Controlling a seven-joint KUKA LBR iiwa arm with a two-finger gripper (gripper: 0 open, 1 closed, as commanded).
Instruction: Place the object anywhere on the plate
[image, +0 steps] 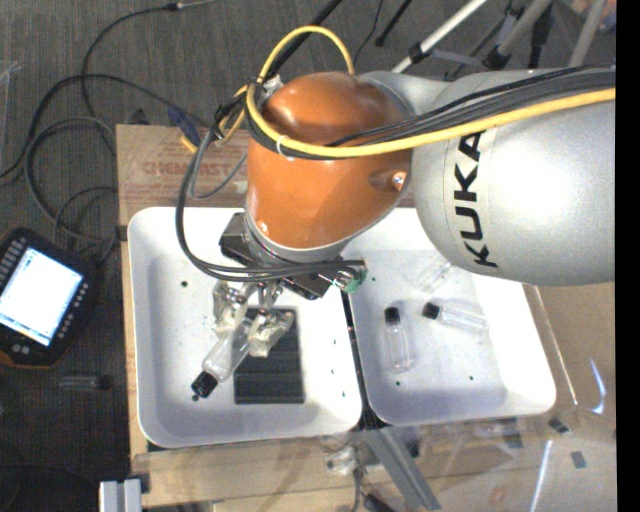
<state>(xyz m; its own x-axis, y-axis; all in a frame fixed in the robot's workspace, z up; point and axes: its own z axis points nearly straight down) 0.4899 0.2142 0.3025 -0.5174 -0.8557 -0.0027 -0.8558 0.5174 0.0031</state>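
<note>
Jaws closed around clear vial (228, 352), black cap at lower-left end. Gripper (250, 325) sat over left bin (150, 300); vial tilted, overlapping black plate (275, 375).

White bins (150, 300); black plate (272, 375); clear, black-capped vials (398, 340); orange band (315, 160).

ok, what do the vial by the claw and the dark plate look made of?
Vial: clear plastic or glass, can't tell which; see-through body, black cap at its lower end. Plate: dark, matte, likely plastic or rubber; ridged lines across it, no glare. Bins: white, smooth, slight sheen, probably plastic.
</note>
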